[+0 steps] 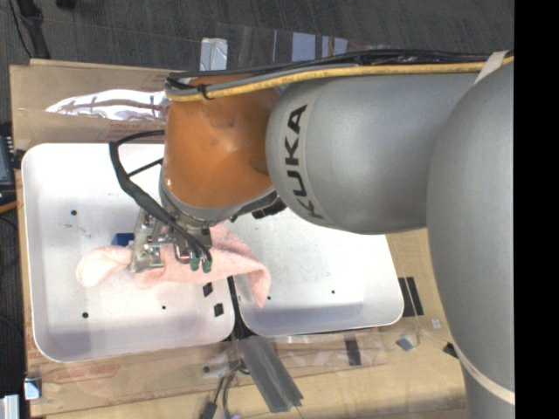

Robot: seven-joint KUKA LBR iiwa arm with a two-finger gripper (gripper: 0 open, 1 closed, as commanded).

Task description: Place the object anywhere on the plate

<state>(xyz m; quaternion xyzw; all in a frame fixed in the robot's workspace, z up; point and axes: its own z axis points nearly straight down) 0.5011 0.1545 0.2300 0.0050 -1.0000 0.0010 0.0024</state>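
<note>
One pink cloth [175,264], long axis left-right (crumpled), beneath jaws [170,253]

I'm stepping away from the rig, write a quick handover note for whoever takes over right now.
Gripper: down low over the pink cloth; whether it is open or shut cannot be told from this view.
Cloth: lies crumpled across the divide, mostly in the left bin, one end draped into the right bin.
A small blue item sits beside the gripper.
Done: nothing confirmed; no grasp visible.
Left: secure the object, then place it on the plate, which I cannot identify here.
</note>
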